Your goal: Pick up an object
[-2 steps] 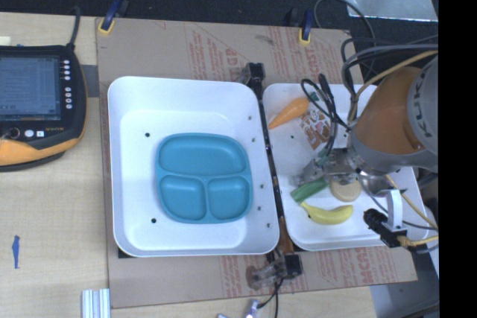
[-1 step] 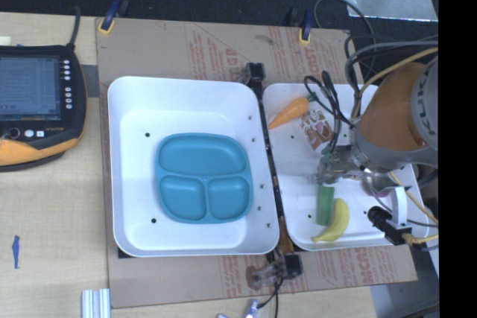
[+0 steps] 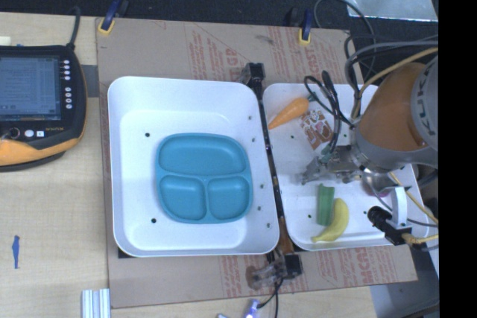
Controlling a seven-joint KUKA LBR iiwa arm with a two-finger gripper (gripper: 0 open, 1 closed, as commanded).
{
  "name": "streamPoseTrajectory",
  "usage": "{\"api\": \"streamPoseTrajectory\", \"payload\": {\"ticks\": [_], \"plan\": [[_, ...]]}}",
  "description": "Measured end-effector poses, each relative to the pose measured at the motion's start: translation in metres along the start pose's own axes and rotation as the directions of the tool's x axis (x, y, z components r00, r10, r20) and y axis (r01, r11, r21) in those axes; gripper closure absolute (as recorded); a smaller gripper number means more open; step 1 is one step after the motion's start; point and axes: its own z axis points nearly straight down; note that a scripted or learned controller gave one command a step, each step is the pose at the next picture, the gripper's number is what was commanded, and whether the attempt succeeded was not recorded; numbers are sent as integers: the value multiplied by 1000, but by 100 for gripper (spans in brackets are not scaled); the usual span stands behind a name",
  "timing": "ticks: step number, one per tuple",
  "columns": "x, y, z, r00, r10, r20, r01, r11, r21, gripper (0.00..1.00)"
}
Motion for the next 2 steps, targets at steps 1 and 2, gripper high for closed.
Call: {"api": "streamPoseTrajectory", "payload": {"ticks": [1,2], "plan": [[-3,85,14,1000,5,-8,-5,1000,7,0],[6,130,13,1000,4,-1,-4,999,55,0]]}}
